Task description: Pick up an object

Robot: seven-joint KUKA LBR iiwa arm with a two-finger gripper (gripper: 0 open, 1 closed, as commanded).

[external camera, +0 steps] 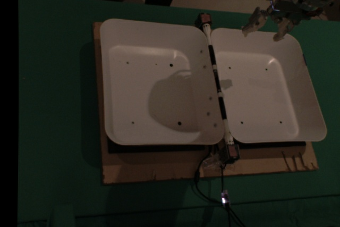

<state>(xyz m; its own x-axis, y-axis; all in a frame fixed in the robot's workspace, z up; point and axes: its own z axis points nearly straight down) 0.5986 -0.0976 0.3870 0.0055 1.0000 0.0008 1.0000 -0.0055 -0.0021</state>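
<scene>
You have two shallow white bins side by side: the left bin (127,40) and the right bin (297,114). I cannot tell of any object to pick in either. Your gripper (268,24) hovers over the right bin's far edge, jaws spread wide, holding nothing. One striped bar (217,87) divides them.

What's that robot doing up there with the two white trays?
The robot arm's tool hangs above the far edge of the right bin, with its fingers spread apart and nothing between them. It is meant to pick something up, but it has not grabbed anything yet. The left bin sits beside it, with a black and white bar running between the two.
</scene>
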